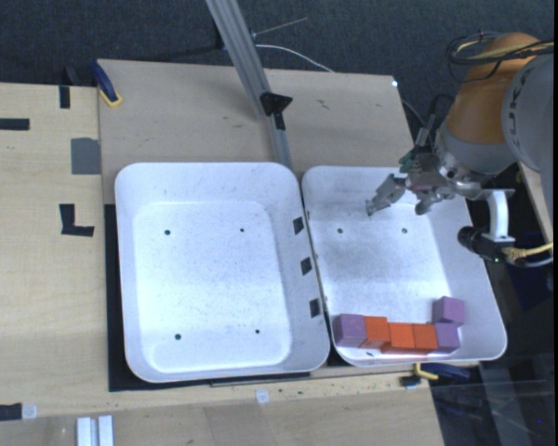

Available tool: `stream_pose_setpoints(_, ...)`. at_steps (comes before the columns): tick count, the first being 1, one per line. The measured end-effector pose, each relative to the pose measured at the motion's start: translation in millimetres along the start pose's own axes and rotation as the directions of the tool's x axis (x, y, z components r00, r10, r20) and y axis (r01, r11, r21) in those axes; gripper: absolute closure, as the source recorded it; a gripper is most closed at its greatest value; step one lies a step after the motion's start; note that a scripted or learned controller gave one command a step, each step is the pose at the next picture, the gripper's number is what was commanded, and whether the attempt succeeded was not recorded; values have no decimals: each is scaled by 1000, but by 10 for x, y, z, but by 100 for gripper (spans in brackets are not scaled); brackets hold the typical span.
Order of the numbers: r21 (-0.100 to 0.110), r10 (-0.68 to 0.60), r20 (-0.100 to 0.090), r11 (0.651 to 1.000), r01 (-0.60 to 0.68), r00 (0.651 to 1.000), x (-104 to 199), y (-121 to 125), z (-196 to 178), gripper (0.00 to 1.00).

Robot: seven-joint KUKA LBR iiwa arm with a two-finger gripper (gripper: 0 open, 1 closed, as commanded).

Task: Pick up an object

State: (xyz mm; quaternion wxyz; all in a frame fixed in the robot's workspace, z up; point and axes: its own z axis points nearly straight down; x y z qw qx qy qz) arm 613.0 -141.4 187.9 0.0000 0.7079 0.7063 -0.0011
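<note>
Though partly stacked, blocks (402, 331) beneath open gripper (397, 200)

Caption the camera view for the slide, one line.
Grey arm's open two-finger tool hangs over the far end of the right white plastic bin, apart from purple and orange foam blocks along its near wall.

White bins, purple and orange blocks, pale wood bench

Both bins (209, 179) are white with fine dark speckling and a few black dots. Well below the gripper (402, 198), which is dark grey metal, purple blocks (352, 328) and orange blocks (402, 335) line the right bin's lower edge. The arm (488, 100) above and right of the fingers is orange, then grey. The bench (167, 110) is pale tan wood with black tape marks (70, 221); a silver rail (237, 35) crosses it.
</note>
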Motion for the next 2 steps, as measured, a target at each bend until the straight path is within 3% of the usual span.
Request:
stream_pose_setpoints(1,7,-1,-4,1000,1,1000,479,-1219,229,0)
stream_pose_setpoints(2,-1,-12,-5,1000,12,1000,1430,-1274,-47,0)
